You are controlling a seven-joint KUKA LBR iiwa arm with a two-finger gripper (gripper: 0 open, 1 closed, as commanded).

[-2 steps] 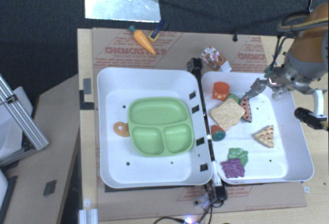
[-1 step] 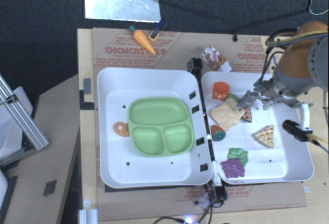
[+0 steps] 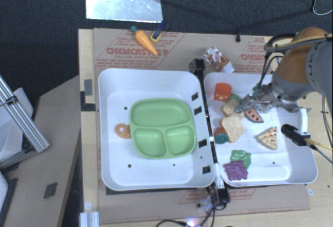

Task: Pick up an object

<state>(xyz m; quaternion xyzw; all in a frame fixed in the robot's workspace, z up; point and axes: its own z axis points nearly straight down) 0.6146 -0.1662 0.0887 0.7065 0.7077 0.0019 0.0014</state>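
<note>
Just below the gripper (image 3: pixel 244 106), in the right bin (image 3: pixel 304 168), lies a toy watermelon slice (image 3: pixel 254 115). Whether the jaws are spread cannot be told. It looks light, stiff, smooth plastic, probably slippery; pinching across its flat sides seems best.

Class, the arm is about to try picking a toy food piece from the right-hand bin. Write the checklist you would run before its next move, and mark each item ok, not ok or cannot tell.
1. Gripper is over the right white bin: ok.
2. A target lies near the gripper: ok, the red watermelon slice and tan cookie piece lie close by.
3. Nothing already held between the fingers: cannot tell.
4. Target stands apart from its neighbours: not ok, the pieces crowd together.
5. Pizza slice lies apart as an easier pick: ok.
</note>
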